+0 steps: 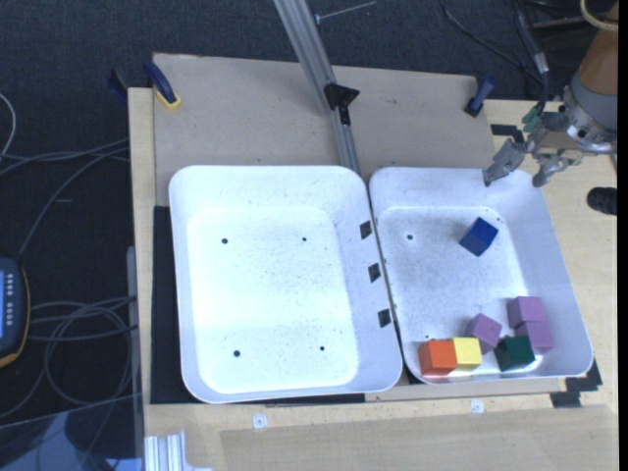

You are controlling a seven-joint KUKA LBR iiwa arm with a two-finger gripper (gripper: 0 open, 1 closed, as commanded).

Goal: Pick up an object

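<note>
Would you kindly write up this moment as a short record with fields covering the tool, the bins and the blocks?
tool: open, above the far rim of the right bin, holding nothing
right bin: six blocks
blue block: alone in the far half, nearest the tool
near corner cluster: orange block, yellow block, green block, three purple blocks
left bin: white, speckled
divider: grey bar running away from the bins' join
</note>
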